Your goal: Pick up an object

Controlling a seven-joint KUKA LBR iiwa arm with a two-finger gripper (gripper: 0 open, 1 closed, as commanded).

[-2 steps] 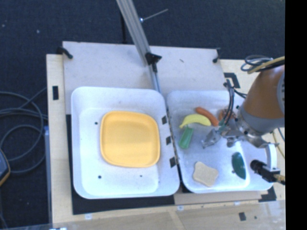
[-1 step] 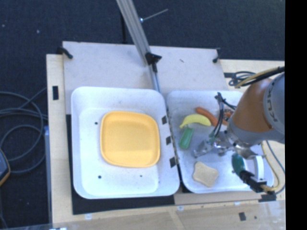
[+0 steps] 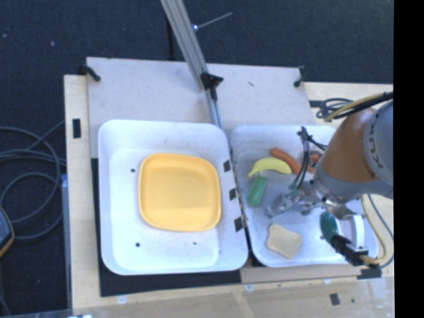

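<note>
The right bin [image 3: 246, 146] holds a yellow banana [image 3: 269, 167], an orange carrot-like piece [image 3: 286, 157], a green cylinder [image 3: 257, 190], a tan slice of bread [image 3: 283, 241] and a teal object [image 3: 328, 225] near the arm. My gripper [image 3: 283, 203] hangs low over the middle of this bin, just right of the green cylinder and above the bread. Nothing is seen between its fingers.
A yellow square plate [image 3: 179, 192] lies in the left bin [image 3: 116, 144]. A slanted metal pole [image 3: 189, 42] rises from behind the bins. Cables run along the arm at the right and on the floor at the left.
</note>
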